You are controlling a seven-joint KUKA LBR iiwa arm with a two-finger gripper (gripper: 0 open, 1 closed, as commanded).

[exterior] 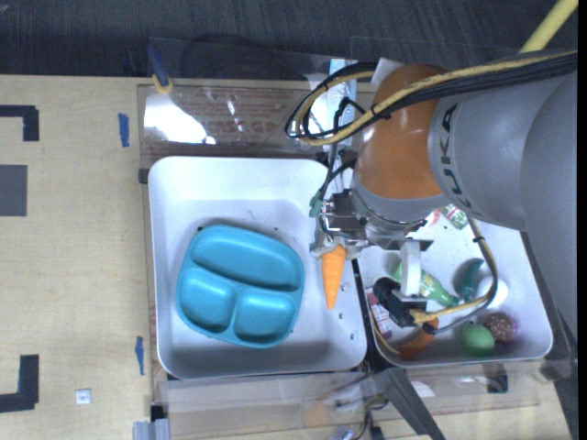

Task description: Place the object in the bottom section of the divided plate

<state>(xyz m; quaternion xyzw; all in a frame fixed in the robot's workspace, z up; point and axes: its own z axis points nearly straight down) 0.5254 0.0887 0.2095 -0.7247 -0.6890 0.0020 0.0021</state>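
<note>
The grey arm [495, 145] reached in from the right, its orange band [399, 140] hanging over the divide between the two white bins. The gripper [332, 246] pointed down with a carrot [332, 273] pinched at its top end between the fingers — the tip hung over the left bin's [174, 191] right edge. The blue divided plate [240, 284] sat to its left in that bin, well apart from the carrot. The right bin [527, 273] held a jumble of small toys — green, teal, reddish bits. Pale wooden bench [64, 246] underneath, dark floor beyond.
</note>
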